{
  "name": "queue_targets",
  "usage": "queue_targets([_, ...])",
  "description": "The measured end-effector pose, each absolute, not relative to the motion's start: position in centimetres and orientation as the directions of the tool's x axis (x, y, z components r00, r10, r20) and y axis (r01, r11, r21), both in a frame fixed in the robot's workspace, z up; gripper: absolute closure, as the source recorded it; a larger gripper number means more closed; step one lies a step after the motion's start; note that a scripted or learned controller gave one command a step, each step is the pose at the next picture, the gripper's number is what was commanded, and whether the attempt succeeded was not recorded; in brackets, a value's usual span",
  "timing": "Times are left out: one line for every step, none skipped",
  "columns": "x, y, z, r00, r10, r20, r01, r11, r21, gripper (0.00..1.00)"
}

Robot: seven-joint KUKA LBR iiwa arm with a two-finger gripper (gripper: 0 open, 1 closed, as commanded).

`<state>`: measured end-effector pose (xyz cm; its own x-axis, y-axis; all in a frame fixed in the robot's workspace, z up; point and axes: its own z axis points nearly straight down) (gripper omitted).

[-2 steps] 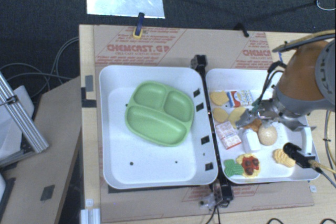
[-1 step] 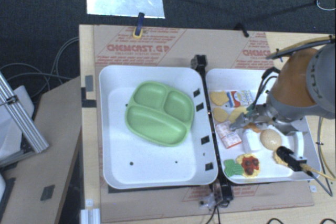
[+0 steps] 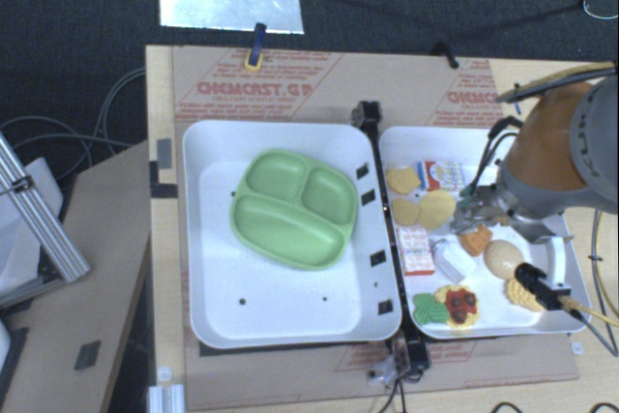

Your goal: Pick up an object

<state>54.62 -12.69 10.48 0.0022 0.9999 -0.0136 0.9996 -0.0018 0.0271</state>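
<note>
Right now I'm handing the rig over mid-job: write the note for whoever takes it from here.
Gripper: down in the right bin among the toy food, beside an orange piece; whether it is open or shut can't be made out.
Left bin: holds the green divided plate.
Done: nothing visibly lifted.
Left: confirm a grasp, then raise an object.

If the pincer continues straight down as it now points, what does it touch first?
Probably the small orange food piece directly under the pincer in the right white bin, though depth is unclear.
</note>
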Motion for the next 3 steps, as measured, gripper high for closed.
queue_targets([55.4, -13.4, 16.4, -0.003, 1.000, -0.002, 1.000, 0.003, 0.007, 1.00])
queue_targets([55.0, -14.1, 21.2, -0.002, 1.000, -0.002, 1.000, 0.002, 0.006, 1.00])
queue_targets([55.1, -14.1, 22.5, -0.004, 1.000, -0.001, 1.000, 0.004, 0.004, 1.00])
